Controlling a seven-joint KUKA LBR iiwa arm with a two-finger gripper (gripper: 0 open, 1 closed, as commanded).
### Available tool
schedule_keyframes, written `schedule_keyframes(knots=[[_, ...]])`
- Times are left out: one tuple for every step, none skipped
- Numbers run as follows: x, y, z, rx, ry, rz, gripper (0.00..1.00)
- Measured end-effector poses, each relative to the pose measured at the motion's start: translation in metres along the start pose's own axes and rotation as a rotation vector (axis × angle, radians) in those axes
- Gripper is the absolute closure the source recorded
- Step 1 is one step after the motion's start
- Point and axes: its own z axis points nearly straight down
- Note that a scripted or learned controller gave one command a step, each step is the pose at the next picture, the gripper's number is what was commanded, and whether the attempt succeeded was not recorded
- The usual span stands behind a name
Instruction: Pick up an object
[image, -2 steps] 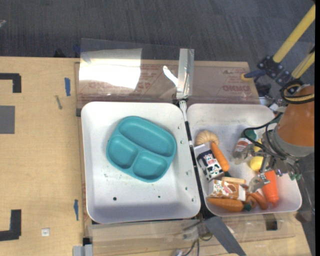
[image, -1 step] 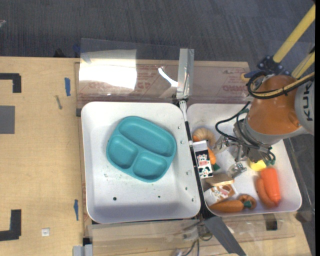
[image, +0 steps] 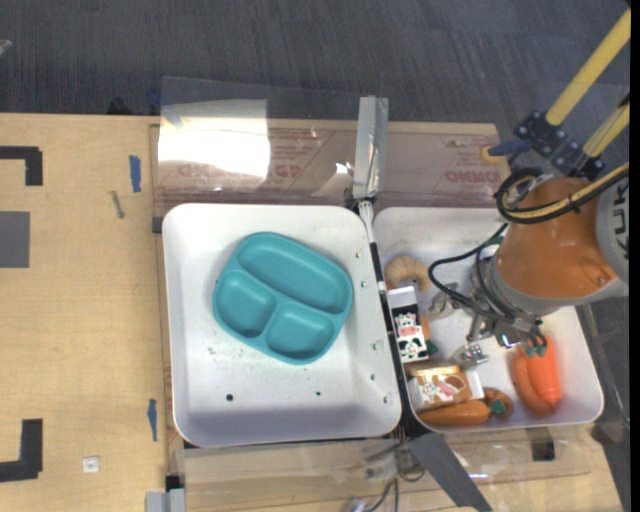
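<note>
Main risk, as I read it: the gripper (image: 478, 345) sits low in the right bin (image: 585, 405) among crowded things, so a closing grasp could pinch nothing or clip two items at once. The carrot (image: 540, 378) lies just to its right, and the snack packet (image: 440, 385) sits just below and left of it, so a slightly off descent would nudge one of them aside instead of catching it. The small black-and-white box (image: 408, 335) stands against the divider (image: 385, 300) between the bins, and a tan rounded piece (image: 405, 268) lies above it; both are hard to reach with fingers because the wall is so close. A second orange item (image: 465, 412) lies along the bin's lower rim under the packet, also tight to the edge. The cables (image: 455, 265) looping off the wrist hang near the objects and might drag across them.

The gripper hangs under the orange band (image: 550, 255) and points down into the middle of the right bin. The metal parts at the tip are small and cluttered, so I cannot tell how it is set or whether it touches the bin floor. Nothing visible is caught in it, so I judge no object lifted yet.

The candidate things to pick are all in the right bin. The left bin (image: 190, 400) has a teal divided plate (image: 285, 295), well apart from the gripper.
</note>
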Motion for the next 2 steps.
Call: schedule_keyframes(knots=[[-0.032, -0.012, -0.023, -0.016, 0.041, -0.098, 0.0], [-0.004, 0.001, 0.002, -0.002, 0.01, 0.004, 0.0]])
